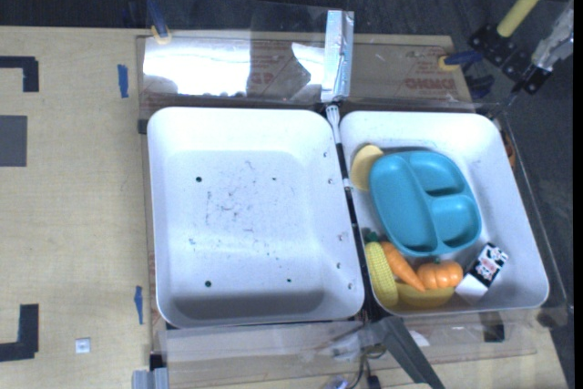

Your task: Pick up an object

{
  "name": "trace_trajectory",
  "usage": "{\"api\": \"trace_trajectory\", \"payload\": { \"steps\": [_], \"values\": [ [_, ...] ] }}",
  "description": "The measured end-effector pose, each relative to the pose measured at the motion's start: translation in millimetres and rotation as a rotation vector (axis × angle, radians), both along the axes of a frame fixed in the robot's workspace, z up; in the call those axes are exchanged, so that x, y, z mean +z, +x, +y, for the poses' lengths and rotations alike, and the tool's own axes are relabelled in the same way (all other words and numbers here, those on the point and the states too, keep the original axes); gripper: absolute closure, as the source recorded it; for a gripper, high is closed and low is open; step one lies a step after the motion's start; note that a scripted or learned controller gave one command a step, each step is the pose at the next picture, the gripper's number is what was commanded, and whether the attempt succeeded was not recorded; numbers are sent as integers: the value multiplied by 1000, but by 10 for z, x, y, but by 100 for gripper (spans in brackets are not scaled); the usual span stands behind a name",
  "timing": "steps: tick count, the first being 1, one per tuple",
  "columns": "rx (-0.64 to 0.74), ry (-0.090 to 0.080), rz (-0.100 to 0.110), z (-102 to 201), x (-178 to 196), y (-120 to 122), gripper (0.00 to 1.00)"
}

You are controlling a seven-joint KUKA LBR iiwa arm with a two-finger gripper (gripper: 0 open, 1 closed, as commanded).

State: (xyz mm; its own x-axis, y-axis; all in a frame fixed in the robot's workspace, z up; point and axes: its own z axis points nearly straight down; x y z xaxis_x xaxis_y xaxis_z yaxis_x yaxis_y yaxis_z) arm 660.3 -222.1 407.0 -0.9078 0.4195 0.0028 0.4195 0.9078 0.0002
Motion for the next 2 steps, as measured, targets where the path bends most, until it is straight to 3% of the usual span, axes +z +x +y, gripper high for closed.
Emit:
{"api": "trace_trajectory", "payload": {
  "steps": [2],
  "values": [
    [63, -1, -3, 0, 103, -33, 100]
  ]
}}
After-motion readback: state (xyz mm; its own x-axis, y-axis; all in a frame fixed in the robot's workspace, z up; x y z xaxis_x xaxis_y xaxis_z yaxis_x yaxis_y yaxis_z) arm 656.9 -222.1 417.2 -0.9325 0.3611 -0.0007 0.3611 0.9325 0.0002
